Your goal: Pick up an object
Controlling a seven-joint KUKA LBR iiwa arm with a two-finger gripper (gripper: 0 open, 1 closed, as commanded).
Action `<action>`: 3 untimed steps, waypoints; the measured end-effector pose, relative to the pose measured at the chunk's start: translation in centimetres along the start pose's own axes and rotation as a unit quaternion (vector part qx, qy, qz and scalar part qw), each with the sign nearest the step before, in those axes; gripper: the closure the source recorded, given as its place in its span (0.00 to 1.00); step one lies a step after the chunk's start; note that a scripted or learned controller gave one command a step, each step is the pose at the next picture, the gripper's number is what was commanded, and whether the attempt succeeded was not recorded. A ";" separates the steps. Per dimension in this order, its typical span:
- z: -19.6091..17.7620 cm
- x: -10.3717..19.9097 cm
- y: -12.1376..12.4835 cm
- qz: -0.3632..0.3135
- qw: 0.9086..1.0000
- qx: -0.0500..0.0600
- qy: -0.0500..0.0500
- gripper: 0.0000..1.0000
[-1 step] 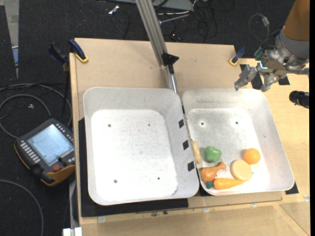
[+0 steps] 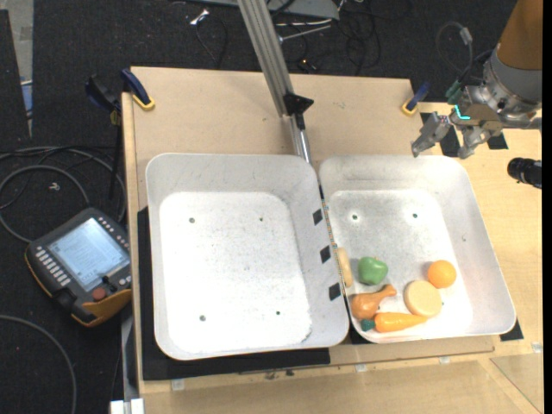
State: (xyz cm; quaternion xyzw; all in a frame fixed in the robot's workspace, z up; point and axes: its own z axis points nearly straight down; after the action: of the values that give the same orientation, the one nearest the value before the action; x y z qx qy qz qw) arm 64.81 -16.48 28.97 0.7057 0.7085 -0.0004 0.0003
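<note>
Camera view: gripper (image 2: 438,138) hovers above right bin's (image 2: 483,257) far edge, fingers apart, unladen. Descend vertically over orange ball (image 2: 442,273); centre before closing.

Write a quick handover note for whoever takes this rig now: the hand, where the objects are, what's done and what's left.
Hand: open, holding nothing, above the far right corner of the right bin.
Objects: green pepper, orange, pale round piece, carrot and chicken leg, all clustered in the right bin's near end.
Done: no pick yet.
Left: move over the cluster, descend, grasp one and lift.
</note>
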 end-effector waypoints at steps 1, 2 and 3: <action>5.7 0.5 -1.0 0.002 1.000 0.003 0.001 0.00; 10.1 0.5 -1.0 0.002 1.000 0.002 0.001 0.00; 14.4 0.7 -1.1 0.002 1.000 0.002 0.001 0.00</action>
State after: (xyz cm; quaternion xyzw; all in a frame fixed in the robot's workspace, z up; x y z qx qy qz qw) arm 63.71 -15.79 14.58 0.7072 0.7070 -0.0014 -0.0015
